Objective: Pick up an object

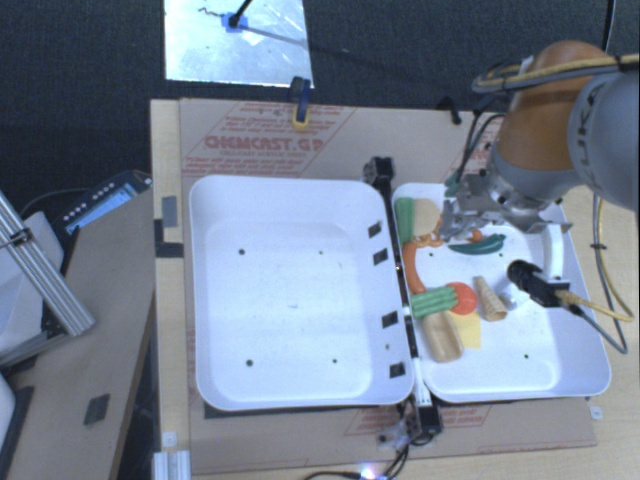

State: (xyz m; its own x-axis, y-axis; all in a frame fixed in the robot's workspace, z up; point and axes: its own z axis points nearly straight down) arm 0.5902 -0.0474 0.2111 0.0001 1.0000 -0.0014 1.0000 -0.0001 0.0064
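My gripper [461, 220] hangs low over the far part of the right bin [560, 368]. Directly beside it, on its near right, lies a dark green pod [480, 249] with a small orange-red piece [479, 234] against it. To the gripper's left are a green cylinder [404, 216], a tan piece [426, 213] and a curved orange strip [411, 260]. Nearer the front sit a green and red vegetable [446, 298], a tan wedge [490, 299], a yellow slab [468, 330] and a tan loaf [444, 340]. I see nothing held in the gripper.
The left bin [290, 298] adjoins the right one along a black-clipped divider [400, 298]. The grey and orange arm [560, 118] comes in from the upper right above the right bin's far edge. A shiny sheet [238, 28] lies beyond the bench.
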